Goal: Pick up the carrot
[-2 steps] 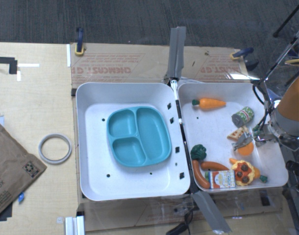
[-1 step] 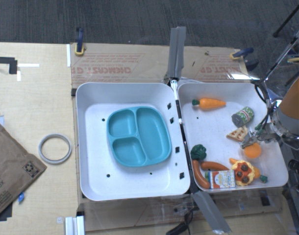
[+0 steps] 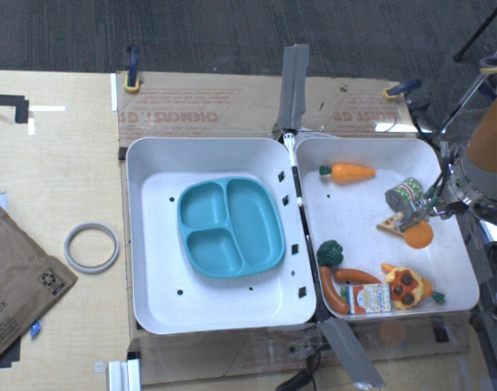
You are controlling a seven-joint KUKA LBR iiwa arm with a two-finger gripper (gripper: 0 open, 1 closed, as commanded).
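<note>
Carrot in right bin, tray left

Pale wood table. Two white bins side by side on brown cardboard sheet. Tape ring lies left of bins; cardboard box at left edge, tilted.
</note>
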